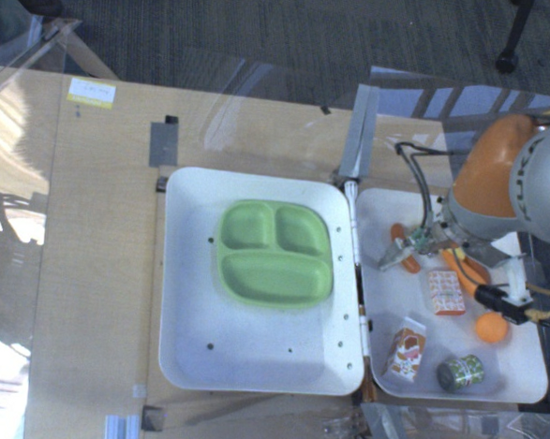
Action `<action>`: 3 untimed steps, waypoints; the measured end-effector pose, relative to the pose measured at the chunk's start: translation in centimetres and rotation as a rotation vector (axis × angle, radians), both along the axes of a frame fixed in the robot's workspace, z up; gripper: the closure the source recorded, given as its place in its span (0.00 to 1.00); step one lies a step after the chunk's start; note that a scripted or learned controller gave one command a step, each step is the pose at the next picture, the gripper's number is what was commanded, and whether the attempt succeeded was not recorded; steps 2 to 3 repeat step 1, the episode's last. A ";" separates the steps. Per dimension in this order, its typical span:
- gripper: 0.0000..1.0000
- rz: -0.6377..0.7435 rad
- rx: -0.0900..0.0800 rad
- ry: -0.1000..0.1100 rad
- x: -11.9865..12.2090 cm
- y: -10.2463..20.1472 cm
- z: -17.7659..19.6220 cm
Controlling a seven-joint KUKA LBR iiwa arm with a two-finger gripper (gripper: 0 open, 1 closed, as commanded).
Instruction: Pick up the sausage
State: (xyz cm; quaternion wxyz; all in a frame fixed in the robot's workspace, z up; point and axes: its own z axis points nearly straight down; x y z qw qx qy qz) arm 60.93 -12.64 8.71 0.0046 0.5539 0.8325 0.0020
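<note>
Gripper [397, 252] hanging low in right bin [379, 212], thin metal fingers spreading open, pinching nothing. Sausage [406, 247], small reddish-orange cylinder, lying beside fingertips. Green moulded divided tray [274, 253] sitting in left bin [181, 348].

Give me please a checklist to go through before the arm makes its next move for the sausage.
1. Sausage found: ok. A reddish piece lies at the upper left of the right bin, partly hidden by the gripper.
2. Gripper at the sausage: ok, it sits right over it.
3. Sausage held: cannot tell, the contact is hidden.
4. Neighbours apart: ok. The carrot and the card lie further right, apart from the sausage.
5. Room to the bin wall: cannot tell; the sausage lies near the left wall.
</note>
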 end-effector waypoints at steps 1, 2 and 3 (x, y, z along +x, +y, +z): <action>1.00 0.006 -0.003 -0.010 0.3 0.1 1.3; 1.00 0.006 -0.003 -0.010 0.3 0.1 1.3; 1.00 0.006 -0.003 -0.010 0.3 0.1 1.3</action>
